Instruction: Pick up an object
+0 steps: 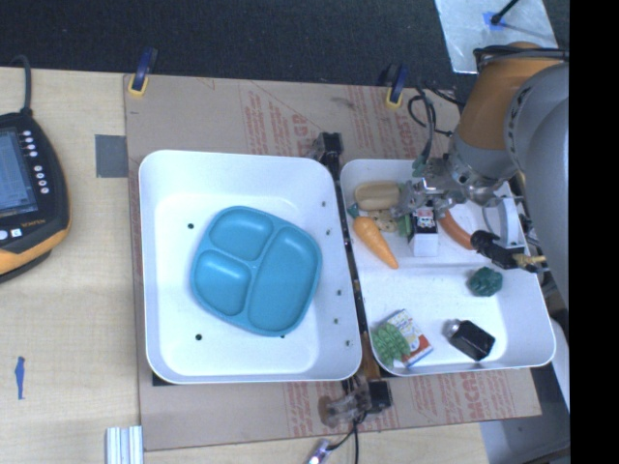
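The gripper (423,222) sits low in the right bin (522,327), right beside the orange carrot (374,242) — whether it is open or gripping, I cannot tell. Nothing looks lifted yet — my read: the pick is barely underway, with grasp and lift left.

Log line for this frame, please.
tool low in right bin | beside carrot | blue plate in left bin
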